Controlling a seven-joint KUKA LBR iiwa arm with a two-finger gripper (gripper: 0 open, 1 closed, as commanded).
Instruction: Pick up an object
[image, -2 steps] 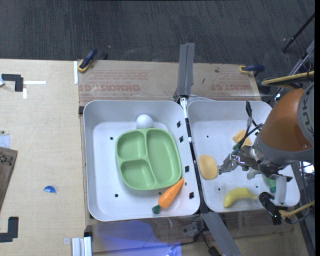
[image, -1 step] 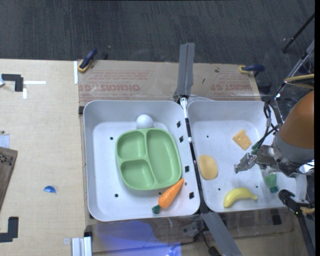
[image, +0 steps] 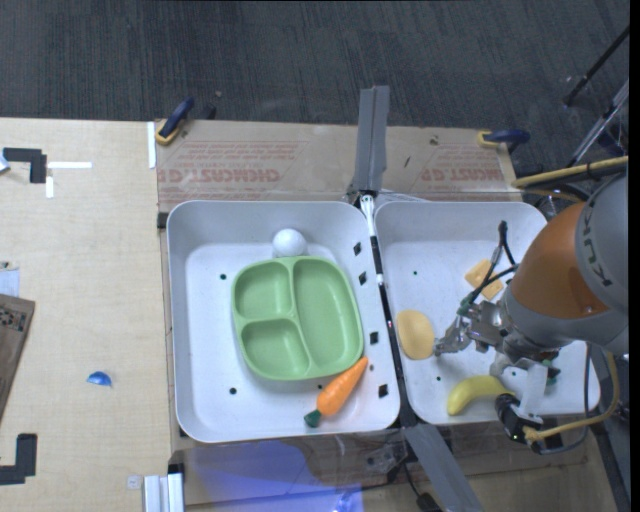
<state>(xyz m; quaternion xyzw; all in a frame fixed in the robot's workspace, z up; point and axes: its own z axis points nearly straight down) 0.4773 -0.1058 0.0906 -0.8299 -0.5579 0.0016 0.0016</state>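
Observation:
My gripper (image: 452, 340) hangs low over the right bin (image: 430, 235), reaching in from the right below the arm's orange band. Just left of it lies a yellow-orange oval object (image: 414, 334), close to the gripper tip; whether they touch I cannot tell. A yellow banana (image: 474, 394) lies below the gripper near the bin's front wall. A small yellow-orange piece (image: 479, 273) sits above the gripper, partly hidden by the arm and its cables.
The left bin (image: 195, 330) holds a green divided plate (image: 296, 318), a white ball (image: 289, 241) behind it and an orange carrot (image: 340, 388) at its front right. The bins' shared wall (image: 381, 310) runs just left of the oval object.

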